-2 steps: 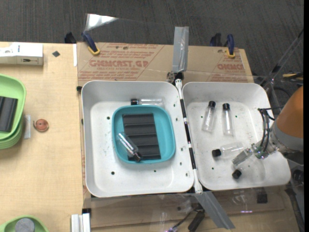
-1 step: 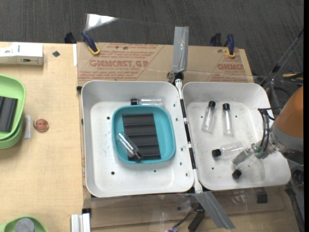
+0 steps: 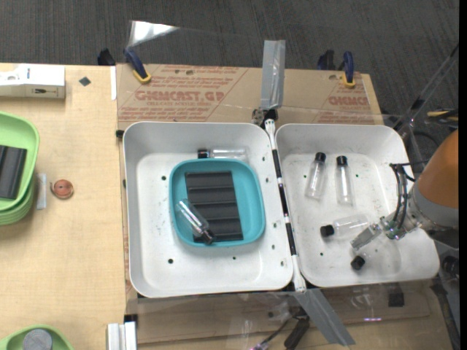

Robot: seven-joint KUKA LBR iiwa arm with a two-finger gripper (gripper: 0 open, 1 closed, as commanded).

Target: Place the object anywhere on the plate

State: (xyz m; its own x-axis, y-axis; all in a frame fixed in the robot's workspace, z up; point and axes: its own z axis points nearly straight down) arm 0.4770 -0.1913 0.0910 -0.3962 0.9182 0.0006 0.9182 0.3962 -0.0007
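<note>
Your hand [image 3: 373,233], right bin's near right, fingers pinching 1 clear black-capped vial [image 3: 365,230] | 1 clear plastic vial [image 3: 194,220] lies on teal square plate [image 3: 252,195], left white bin [image 3: 146,195]

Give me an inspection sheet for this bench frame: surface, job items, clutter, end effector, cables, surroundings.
Surface: two white bins, left bin and right bin, on a wood bench.
Job's things: teal plate in the left bin, one vial lying on it; four vials loose in the right bin.
Clutter: another vial behind the plate.
End effector: end effector low in the right bin.
Cables: bundle by the wrist.
Surroundings: green tray at left, cardboard behind.
</note>
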